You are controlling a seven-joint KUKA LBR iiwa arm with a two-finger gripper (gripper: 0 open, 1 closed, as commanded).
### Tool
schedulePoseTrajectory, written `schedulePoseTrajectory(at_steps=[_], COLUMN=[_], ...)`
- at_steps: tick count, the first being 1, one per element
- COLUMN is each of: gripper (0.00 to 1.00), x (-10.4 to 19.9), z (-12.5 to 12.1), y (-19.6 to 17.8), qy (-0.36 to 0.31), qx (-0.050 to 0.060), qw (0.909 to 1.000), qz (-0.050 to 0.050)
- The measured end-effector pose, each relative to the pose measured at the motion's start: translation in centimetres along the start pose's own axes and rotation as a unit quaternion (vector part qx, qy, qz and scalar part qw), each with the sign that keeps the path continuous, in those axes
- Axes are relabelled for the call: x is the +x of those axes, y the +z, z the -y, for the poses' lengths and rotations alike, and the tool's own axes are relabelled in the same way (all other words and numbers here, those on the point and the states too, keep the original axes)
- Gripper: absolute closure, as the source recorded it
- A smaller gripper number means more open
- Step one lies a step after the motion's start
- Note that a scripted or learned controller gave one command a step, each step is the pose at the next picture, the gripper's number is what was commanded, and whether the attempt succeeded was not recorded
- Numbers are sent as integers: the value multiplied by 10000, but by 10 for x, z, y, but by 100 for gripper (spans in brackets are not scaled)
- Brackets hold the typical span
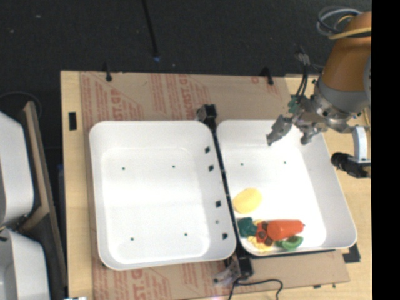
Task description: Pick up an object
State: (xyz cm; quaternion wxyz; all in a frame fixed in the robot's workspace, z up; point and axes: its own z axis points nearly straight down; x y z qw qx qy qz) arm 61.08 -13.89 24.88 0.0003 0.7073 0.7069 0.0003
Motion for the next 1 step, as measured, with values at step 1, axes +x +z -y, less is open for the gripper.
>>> schedulePoseTrajectory(at_steps=[1], gripper=[0], x=[19], z=[86], y=[73], qy=[2], qx=[33], qw=[10000], qz=[-4])
